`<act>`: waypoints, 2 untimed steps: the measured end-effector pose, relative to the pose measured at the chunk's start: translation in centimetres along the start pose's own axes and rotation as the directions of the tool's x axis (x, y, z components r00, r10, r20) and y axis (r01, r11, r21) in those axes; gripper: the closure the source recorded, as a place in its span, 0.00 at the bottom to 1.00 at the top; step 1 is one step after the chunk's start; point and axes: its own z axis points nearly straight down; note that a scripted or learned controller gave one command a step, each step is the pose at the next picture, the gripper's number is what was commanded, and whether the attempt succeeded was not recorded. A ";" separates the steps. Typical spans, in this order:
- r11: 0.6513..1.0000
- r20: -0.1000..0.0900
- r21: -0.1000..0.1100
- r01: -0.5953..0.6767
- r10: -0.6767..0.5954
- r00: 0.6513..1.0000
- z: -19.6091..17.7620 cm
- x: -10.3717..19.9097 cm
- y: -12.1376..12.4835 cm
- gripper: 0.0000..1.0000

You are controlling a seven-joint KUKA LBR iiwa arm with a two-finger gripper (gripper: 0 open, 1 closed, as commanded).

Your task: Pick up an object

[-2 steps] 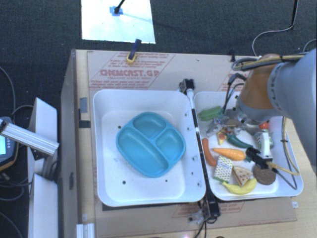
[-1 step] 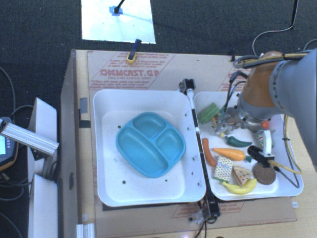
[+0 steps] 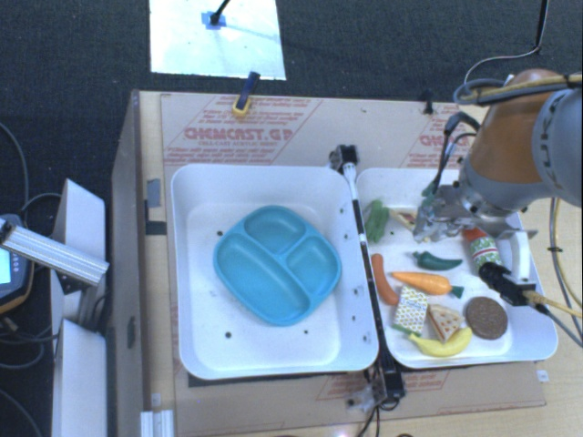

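Because the big grey and orange arm (image 3: 519,139) hangs over the right bin (image 3: 537,340), it hides that bin's back corner, and its far end is cut off at the picture's edge. Both white bins sit side by side on the tabletop (image 3: 273,121). A blue plate with three sections (image 3: 276,263) lies in the left bin (image 3: 196,271). Low over the right bin, the end effector (image 3: 435,224) is a dark, blurry tangle, and I cannot tell if it is released or clenched. Just below it lies a green pepper (image 3: 439,261), pointing left to right. Under that, a carrot (image 3: 423,282) lies the same way, tip to the left. A yellow banana (image 3: 444,343) curves along the front. A brown cookie (image 3: 485,317) sits beside it.
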 end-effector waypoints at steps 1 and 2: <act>1.000 -0.001 0.001 0.000 0.000 1.000 0.0 0.0 0.0 0.00; 1.000 0.001 0.002 -0.002 0.002 1.000 1.6 -5.8 5.0 0.00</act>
